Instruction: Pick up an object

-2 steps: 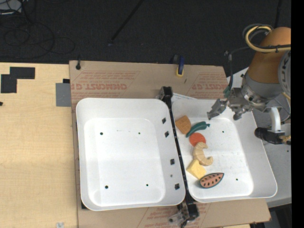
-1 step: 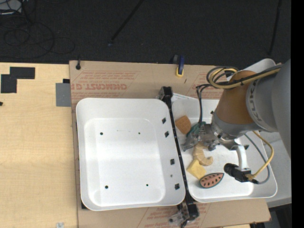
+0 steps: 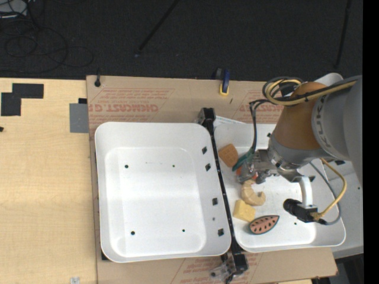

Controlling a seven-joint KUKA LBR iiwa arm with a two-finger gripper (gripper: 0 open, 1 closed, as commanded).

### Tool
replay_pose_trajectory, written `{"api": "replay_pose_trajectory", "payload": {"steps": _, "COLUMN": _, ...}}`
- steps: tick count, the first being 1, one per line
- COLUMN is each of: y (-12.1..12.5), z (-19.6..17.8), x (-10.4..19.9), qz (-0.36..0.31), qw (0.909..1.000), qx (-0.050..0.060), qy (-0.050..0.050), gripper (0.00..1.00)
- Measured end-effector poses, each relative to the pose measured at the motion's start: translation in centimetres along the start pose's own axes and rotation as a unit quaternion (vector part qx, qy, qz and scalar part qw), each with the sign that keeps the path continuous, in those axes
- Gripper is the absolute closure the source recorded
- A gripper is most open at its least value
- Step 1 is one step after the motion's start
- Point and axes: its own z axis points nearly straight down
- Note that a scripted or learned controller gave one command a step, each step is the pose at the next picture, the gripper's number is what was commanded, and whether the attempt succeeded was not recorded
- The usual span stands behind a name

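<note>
Gripper (image 3: 251, 169) is sitting among clutter; you can't tell its opening. Block (image 3: 228, 155) and crescent (image 3: 253, 195) are lying just beside it. You're risking nudging both, grabbing neither.

bins (image 3: 154, 188) (image 3: 328, 229) 2 | blocks (image 3: 228, 154) (image 3: 243, 210) 2 | curved piece (image 3: 253, 194) 1 | oval (image 3: 264, 224) 1

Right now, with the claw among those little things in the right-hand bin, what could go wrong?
1. The claw sits in a tight cluster. The brown block and the pale beige curved piece lie right beside it, so it may shove one instead of gripping it.
2. The brown block lies near the inner wall of the shallow white bin and could get wedged there.
</note>
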Motion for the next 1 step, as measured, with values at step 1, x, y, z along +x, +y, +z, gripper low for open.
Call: {"api": "replay_pose_trajectory", "payload": {"steps": 1, "y": -5.06, "z": -7.93, "x": 9.98, "qz": -0.006, "qw": 1.0000, "qx": -0.002, "qy": 0.001, "gripper": 1.00}}
